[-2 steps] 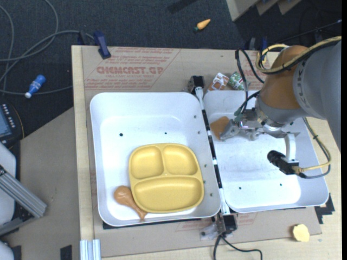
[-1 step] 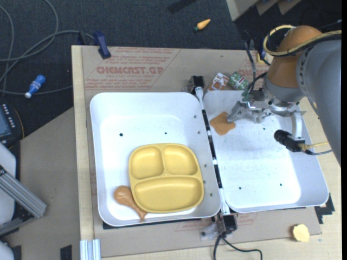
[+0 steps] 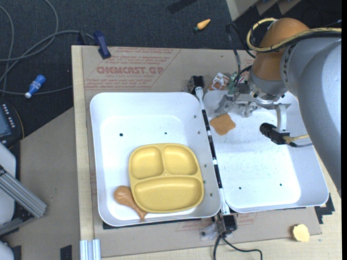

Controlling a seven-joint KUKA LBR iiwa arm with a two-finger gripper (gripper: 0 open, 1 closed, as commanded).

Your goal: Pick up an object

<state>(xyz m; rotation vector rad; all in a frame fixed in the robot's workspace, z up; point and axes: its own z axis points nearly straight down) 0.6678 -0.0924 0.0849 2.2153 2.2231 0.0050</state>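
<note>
A flat tan toast slice (image 3: 223, 125) lies at the right bin's (image 3: 260, 177) upper-left corner.

I can't see the fingers of the gripper (image 3: 238, 106); the wrist and its cables sit over them, so I can't tell what they are doing. The big grey arm (image 3: 320, 85) runs off the right edge and the top. The arm also hides the far right corner of the right bin (image 3: 260, 194). The yellow plate (image 3: 164, 177) covers part of the drumstick toy (image 3: 126, 197) in the left bin (image 3: 108, 145). A small thing (image 3: 219, 82) by the wrist is too blurry for me to name. At the left edge, a dark box (image 3: 8, 124) and a metal bar (image 3: 19, 194) are cut off.
</note>
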